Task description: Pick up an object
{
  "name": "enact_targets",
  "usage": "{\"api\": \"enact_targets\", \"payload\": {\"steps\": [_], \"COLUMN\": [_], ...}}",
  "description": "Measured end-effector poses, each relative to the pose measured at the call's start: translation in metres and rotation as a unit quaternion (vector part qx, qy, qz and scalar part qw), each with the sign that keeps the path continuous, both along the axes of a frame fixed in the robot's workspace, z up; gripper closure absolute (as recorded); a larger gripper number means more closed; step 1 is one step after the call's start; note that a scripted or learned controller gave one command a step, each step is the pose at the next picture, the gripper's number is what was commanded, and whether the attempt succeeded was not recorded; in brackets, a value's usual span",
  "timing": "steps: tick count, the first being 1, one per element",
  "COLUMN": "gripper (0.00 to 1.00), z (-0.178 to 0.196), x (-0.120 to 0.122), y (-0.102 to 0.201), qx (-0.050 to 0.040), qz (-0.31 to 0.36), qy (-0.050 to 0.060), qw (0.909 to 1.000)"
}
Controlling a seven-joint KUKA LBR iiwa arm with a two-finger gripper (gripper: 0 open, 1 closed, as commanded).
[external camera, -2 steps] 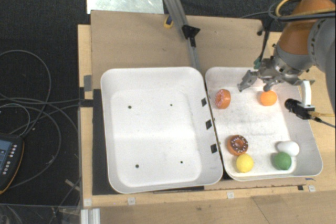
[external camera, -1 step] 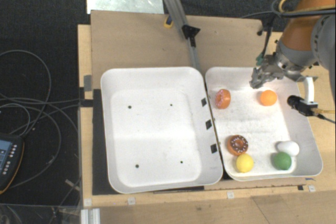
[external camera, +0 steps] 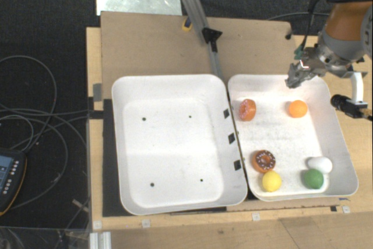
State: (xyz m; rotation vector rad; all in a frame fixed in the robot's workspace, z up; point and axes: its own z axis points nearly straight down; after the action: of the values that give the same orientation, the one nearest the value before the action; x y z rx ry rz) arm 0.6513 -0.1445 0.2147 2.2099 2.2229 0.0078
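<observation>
My gripper (external camera: 295,78) hangs over the far edge of the right bin (external camera: 335,125), above and slightly behind an orange ball (external camera: 298,108). No object shows between its fingers. In the same bin lie a reddish-orange piece (external camera: 247,109) near the left wall, a chocolate donut (external camera: 264,160), a yellow ball (external camera: 271,181), a green ball (external camera: 313,178) and a white egg-like piece (external camera: 320,164) at the near end.
The left bin (external camera: 175,143) sits beside the right one, joined by black clips (external camera: 231,137). A slanted metal pole (external camera: 195,3) crosses the bench behind the bins. Cables lie on the floor at left.
</observation>
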Motion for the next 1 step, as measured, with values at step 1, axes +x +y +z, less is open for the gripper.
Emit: {"api": "enact_targets", "payload": {"steps": [1], "gripper": [1.00], "z": [0.0264], "x": [0.0014], "y": [-0.0002], "qx": [0.0002], "qz": [0.000], "qy": [0.001], "qw": [1.0000]}}
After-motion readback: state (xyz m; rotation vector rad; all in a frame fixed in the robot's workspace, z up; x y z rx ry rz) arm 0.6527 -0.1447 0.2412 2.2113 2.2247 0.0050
